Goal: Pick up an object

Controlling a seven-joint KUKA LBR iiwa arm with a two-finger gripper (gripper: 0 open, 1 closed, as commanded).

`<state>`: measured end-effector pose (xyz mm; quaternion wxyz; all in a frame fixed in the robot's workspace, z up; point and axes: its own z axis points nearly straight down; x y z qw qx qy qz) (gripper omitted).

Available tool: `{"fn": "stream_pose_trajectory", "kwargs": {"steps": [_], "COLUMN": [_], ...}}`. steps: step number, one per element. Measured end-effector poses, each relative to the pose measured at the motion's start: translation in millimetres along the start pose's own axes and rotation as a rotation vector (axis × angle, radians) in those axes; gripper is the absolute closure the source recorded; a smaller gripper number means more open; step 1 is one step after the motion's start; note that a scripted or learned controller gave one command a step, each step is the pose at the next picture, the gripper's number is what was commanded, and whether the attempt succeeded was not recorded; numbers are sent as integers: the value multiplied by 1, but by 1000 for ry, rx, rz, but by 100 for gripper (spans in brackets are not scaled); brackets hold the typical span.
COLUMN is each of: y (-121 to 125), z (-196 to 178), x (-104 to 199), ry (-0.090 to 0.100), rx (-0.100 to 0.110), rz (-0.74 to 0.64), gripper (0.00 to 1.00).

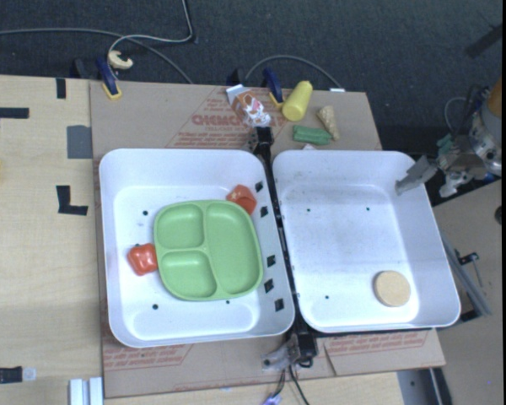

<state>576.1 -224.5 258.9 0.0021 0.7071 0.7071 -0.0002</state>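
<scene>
Gripper sits at the right bin's far right rim, holding nothing; can't tell how wide it's open. Round tan cookie lies nearer the camera than the gripper, in the same bin's near right corner, well apart from it. Far left of the gripper, the left bin has a green divided plate with a red piece touching its left edge and another red piece at its far right corner.

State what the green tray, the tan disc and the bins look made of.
Green tray: likely moulded plastic, a smooth, even colour with rounded divider ridges forming three compartments. Tan disc: matte and slightly mottled, perhaps a toy biscuit of plastic or foam; the view leaves it open. Bins: white, probably plastic, with rounded rims; the right one looks speckled with dirt.
</scene>
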Motion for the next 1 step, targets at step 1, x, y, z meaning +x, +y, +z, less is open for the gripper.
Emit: {"fn": "stream_pose_trajectory", "kwargs": {"steps": [1], "y": [-93], "z": [168], "x": [33], "ry": [5], "rx": [6], "rz": [0], "gripper": [0]}}
